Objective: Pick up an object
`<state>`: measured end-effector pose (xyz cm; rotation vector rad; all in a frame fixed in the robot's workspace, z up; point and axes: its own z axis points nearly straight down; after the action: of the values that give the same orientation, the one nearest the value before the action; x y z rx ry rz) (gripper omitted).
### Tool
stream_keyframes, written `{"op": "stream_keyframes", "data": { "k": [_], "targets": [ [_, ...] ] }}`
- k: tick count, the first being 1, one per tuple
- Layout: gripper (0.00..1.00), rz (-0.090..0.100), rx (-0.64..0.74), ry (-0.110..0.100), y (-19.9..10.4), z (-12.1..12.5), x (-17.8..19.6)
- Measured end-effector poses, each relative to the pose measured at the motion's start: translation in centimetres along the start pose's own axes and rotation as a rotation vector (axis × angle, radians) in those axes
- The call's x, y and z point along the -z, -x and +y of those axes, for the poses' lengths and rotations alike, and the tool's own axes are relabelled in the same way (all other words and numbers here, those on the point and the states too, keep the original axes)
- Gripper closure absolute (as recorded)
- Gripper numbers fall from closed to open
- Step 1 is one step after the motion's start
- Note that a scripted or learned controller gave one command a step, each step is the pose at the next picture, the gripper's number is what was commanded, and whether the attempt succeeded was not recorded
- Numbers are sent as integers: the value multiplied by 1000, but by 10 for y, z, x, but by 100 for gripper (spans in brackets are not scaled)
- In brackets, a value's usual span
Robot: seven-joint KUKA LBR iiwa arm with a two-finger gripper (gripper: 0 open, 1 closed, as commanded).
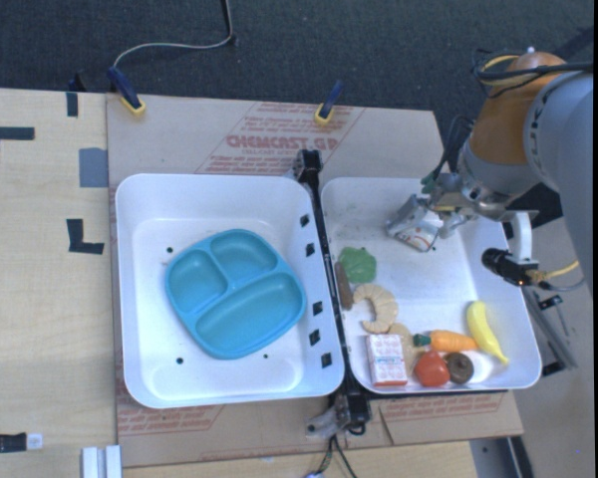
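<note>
My gripper [415,233] hangs over the upper middle of the right bin [419,195], above bare bin floor with no object under it. Below it lie a green leafy piece [358,264], a tan croissant-shaped piece [379,307], a red-and-white carton [386,358], a tomato [432,369], a carrot [451,342], a dark round doughnut [461,367] and a yellow banana [485,331]. The green piece is the nearest, to the gripper's lower left. Nothing shows between the fingers.
The left bin [140,267] holds a blue divided plate [236,292]. A black divider with clips [321,267] runs between the two bins. Cardboard and clamps lie behind the bins.
</note>
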<state>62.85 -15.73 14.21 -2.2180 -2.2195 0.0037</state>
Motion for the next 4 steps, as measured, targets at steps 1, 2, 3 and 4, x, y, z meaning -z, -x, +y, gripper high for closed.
{"op": "stream_keyframes", "data": {
  "k": [1, 2, 3, 4],
  "targets": [
    [0, -2, 0, 4, -4, 30, -41],
    [0, -3, 0, 7, -3, -25, -56],
    [0, -4, 0, 11, -6, -58, -55],
    [0, -6, -1, 13, -22, -79, -55]
  ]
}}
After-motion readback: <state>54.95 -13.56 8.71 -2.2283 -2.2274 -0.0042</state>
